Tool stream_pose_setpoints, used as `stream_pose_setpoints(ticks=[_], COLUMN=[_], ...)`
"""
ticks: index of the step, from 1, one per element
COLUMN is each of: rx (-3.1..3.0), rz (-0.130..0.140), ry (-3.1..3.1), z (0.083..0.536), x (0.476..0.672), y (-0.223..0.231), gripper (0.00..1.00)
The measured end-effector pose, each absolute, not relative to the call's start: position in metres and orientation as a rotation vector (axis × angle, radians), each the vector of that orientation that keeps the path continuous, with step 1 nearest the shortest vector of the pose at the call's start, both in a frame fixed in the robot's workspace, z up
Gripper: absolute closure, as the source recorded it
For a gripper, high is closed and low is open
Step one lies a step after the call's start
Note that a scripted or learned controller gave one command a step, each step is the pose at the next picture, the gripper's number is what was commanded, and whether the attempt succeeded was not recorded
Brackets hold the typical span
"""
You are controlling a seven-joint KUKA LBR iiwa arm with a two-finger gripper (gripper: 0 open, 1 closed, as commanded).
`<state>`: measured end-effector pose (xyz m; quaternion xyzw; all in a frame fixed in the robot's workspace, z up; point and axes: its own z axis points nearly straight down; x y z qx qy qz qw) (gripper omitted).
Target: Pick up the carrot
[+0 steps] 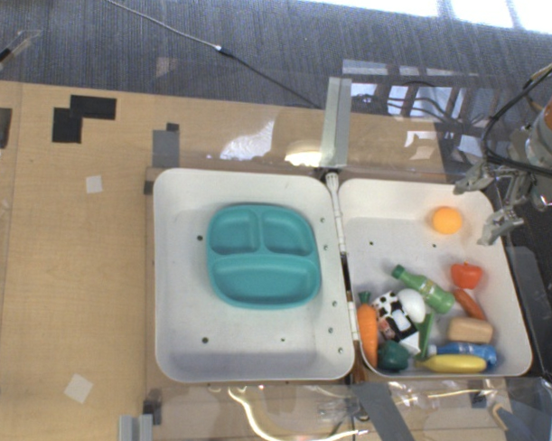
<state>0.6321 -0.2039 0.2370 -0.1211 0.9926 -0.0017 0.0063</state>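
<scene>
The carrot [367, 329] is a short orange piece lying lengthwise against the left wall of the right bin [385, 203], near its front corner. It is packed in beside a black-and-white cow toy [402, 312]. My gripper [475, 213] hangs over the bin's far right corner, well away from the carrot. Its two fingers are spread open with nothing between them.
An orange ball [448, 220] lies just left of the gripper. A red vegetable [467, 275], green bottle [424, 290], tan bread [471, 330], yellow banana [452, 363] and a dark green piece [393, 357] crowd the front. A teal divided plate [261, 255] sits in the left bin [177, 347].
</scene>
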Motion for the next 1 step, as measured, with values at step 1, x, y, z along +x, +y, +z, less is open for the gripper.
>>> stream_pose_setpoints(ticks=[1], rx=[-0.209], rz=[-0.003], ry=[3.122], z=[0.2266], x=[0.6717], y=[-0.2038], gripper=[0.00])
